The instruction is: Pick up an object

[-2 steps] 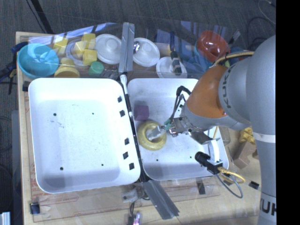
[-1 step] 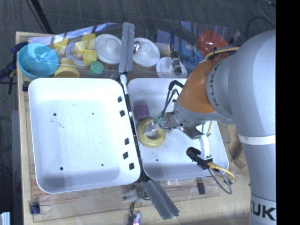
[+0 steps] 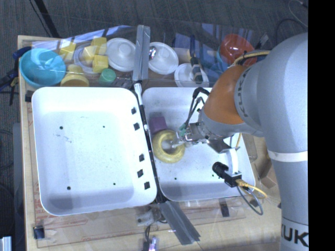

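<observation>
A yellow ring-shaped object (image 3: 168, 147) lies in the right bin (image 3: 194, 193), close to its left wall. Just behind it sits a small purple block (image 3: 158, 123). My gripper (image 3: 182, 137) is low inside the right bin, at the yellow ring's right edge and touching or nearly touching it. The grey arm with its orange band (image 3: 225, 104) reaches in from the right and covers much of the bin's right half.
The left bin (image 3: 84, 150) stands beside the right one, with a black-clipped divider between them. Behind the bins lie a blue bowl (image 3: 42, 67), yellow cups (image 3: 97, 54), white lids (image 3: 123, 54) and a red bowl (image 3: 235, 46). A black connector (image 3: 225, 172) hangs under the wrist.
</observation>
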`<state>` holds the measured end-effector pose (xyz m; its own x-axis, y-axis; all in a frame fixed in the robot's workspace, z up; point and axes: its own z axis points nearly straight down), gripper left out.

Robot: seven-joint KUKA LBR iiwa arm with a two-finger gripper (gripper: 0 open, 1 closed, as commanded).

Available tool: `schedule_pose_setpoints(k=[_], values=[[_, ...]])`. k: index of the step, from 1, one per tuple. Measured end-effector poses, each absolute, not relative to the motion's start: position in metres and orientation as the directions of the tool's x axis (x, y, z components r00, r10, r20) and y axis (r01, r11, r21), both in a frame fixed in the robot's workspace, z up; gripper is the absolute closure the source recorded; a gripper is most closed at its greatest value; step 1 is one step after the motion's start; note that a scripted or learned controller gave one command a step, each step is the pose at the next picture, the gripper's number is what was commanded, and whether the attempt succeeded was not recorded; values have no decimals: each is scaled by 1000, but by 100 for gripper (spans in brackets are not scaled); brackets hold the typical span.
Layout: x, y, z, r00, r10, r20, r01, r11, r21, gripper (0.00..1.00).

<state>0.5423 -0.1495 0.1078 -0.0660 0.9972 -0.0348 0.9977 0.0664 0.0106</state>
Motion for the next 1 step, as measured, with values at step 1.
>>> schedule_pose_setpoints(k=[1], values=[[556,-137,199,-335,942,-2,942,335,1,100]])
